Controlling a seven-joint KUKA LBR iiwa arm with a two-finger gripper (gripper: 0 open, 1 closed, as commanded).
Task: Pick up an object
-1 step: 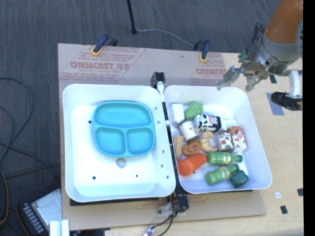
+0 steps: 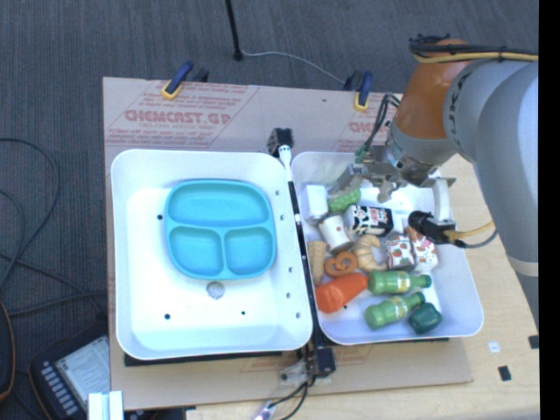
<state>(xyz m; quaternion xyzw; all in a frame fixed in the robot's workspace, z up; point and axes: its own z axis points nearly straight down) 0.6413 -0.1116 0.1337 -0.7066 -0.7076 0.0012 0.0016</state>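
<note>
Over right bin [image 2: 464,309]; gripper [image 2: 378,180] hovers

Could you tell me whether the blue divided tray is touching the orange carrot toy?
Apart. The camera view shows the blue divided tray in the left bin and the orange carrot toy in the right bin.

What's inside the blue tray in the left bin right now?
The blue tray has three compartments, and all three look bare. A small round grey thing lies just outside it on the left bin floor. Whatever is under the tray is covered.
</note>
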